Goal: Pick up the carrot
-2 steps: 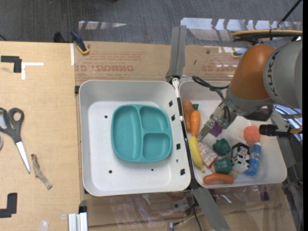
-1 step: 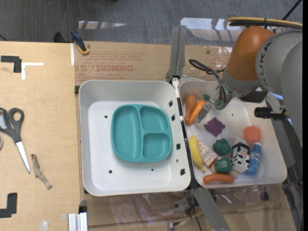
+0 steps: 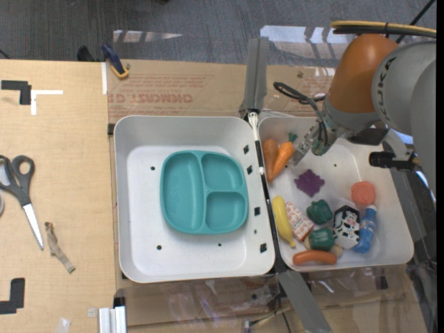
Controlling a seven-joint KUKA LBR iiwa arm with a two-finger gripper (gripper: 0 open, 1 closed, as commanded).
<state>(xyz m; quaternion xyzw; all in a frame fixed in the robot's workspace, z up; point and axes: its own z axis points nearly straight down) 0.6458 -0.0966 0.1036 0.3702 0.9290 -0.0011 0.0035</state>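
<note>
Grey carpet lies beyond the bench; the carrot [image 3: 279, 158] rests in the right bin [image 3: 388, 252] against its left wall, at nine o'clock. The gripper [image 3: 303, 148] hovers just at the carrot's three o'clock side (finger spacing cannot be told). A good grasp would straddle the carrot's middle, clear of the wall

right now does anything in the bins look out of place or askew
Nothing looks spilled or damaged. The carrot leans tilted against the left wall of the right bin, beside the end effector. The teal tray lies flat in the left bin.
</note>
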